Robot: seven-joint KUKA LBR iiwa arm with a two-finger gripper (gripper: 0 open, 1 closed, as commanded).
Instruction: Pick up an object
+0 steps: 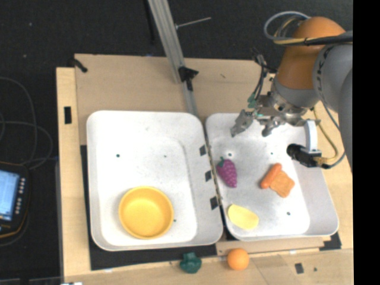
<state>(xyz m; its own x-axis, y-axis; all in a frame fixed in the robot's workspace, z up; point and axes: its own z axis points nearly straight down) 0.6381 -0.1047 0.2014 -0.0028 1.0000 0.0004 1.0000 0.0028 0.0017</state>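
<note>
The right bin (314, 218) holds a purple bunch of grapes (227, 172) near its left wall, an orange wedge-shaped toy (277, 180) in the middle and a pale yellow lemon-like piece (242, 217) at the front. My gripper (255, 127) hangs over the back of this bin, above and behind the grapes and the orange toy, apart from both. Its two fingers (240, 126) are spread with nothing between them. The left bin (107, 129) holds a yellow bowl (146, 212) at its front.
An orange ball (237, 259) and a small green toy (190, 263) lie on the bench in front of the bins. A grey metal pole (171, 46) slants up from behind the gap between the bins. A screen (9, 198) sits at the far left.
</note>
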